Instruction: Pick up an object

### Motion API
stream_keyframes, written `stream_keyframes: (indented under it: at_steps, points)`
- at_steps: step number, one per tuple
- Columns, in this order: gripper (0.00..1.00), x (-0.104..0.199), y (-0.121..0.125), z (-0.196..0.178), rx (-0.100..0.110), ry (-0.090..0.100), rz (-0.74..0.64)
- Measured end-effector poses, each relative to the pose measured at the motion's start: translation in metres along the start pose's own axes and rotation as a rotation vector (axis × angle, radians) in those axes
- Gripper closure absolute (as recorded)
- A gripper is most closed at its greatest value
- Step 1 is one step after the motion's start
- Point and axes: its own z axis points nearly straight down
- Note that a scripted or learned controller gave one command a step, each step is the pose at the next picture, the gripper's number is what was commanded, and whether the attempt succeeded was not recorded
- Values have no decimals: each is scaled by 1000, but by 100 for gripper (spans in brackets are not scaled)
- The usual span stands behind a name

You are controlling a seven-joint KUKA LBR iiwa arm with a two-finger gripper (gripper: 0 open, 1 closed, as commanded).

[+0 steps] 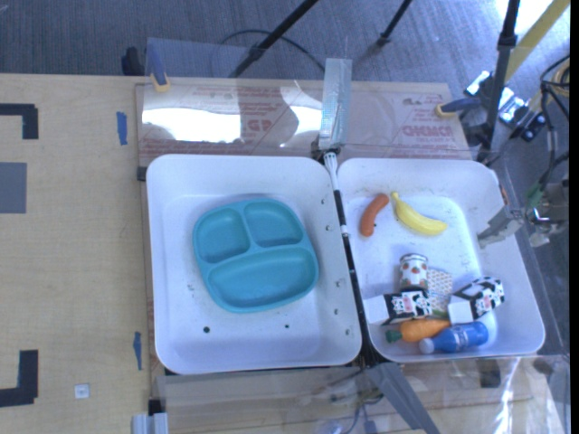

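You have two white bins: the left bin [172,242] holds a turquoise divided plate [256,253], the right bin [470,183] a yellow banana [416,217], an orange-red sausage [372,213], an orange carrot [422,330] with a green tip, a blue bottle [457,337] and two black-and-white cow-patterned cartons [408,305] [478,295]; the bench [68,242] is pale wood with blue tape marks
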Motion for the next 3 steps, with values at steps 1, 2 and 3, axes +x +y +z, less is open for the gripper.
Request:
stream_keyframes:
  at_steps: [1, 2, 3]
  points:
    - [0, 66, 33, 69, 0, 0, -84]
    - [0, 56, 92, 139, -4, -2, -131]
    - [0, 45, 124, 176, -11, -4, -70]
